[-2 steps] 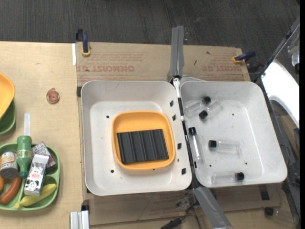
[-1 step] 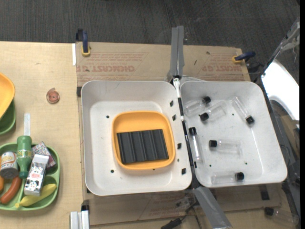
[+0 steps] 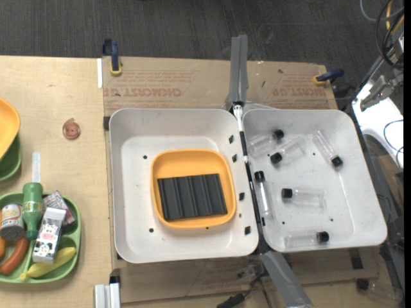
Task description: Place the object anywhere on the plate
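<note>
Gripper [image 3: 376, 94] sits at the right edge past the right bin [image 3: 359, 226]; whether spread or pressed together, I cannot tell. A black ridged slab [image 3: 192, 196] lies on the orange plate [image 3: 162, 165] in the left bin [image 3: 128, 172]. Clear black-capped vials [image 3: 302, 197] lie scattered in the right bin. Cardboard [image 3: 160, 82] beneath bears red print (upside down, illegible).

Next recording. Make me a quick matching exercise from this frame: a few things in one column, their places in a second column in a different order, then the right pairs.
Things
1. orange plate
2. dark ridged block
3. clear vials with black caps
4. green bottle

Places
A. in the right bin
B. on the green tray at the left edge of the bench
C. in the left bin
D. lying on the plate

Pairs: 1-C, 2-D, 3-A, 4-B
</note>
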